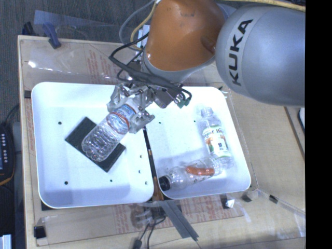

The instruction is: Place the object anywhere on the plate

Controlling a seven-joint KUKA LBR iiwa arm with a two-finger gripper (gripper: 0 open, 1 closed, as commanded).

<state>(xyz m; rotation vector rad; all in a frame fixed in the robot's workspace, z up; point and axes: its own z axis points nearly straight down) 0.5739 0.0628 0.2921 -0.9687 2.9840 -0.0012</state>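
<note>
A clear plastic bottle (106, 133) with a red band near its neck slants over the left bin (46, 139). Its lower end lies over the black square plate (79, 132). My gripper (129, 109) is at the bottle's neck end, above the inner edge of that bin. The neck sits between the metal fingers (141, 119), which are shut on it. Whether the bottle's base touches the plate I cannot tell.
The right bin (176, 134) holds an upright-lying bottle with a green and white label (215, 137) and a crushed bottle with an orange label and black cap (191, 173). The arm's orange band and grey body hang over the bins' far side. Cables loop by the wrist.
</note>
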